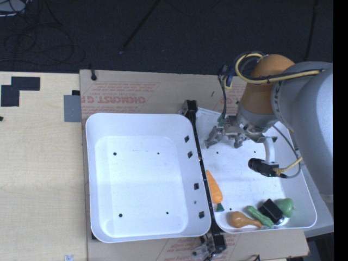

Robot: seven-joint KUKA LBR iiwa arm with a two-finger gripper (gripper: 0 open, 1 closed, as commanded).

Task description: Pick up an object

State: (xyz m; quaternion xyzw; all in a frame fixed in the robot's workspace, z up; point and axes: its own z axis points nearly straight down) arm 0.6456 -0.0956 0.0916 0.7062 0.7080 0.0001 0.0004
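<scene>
Carrot (213,187) in right bin (304,200) on cardboard (141,91), tool (224,138) spread open, unladen, dark floor behind.

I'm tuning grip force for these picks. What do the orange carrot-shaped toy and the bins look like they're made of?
The carrot toy looks like moulded plastic: uniform orange, smooth, a green tip, though soft rubber can't be ruled out. The right bin and left bin look like rigid white plastic with a slight sheen and rounded moulded corners.

Bright bins, dark background, slight softness
</scene>
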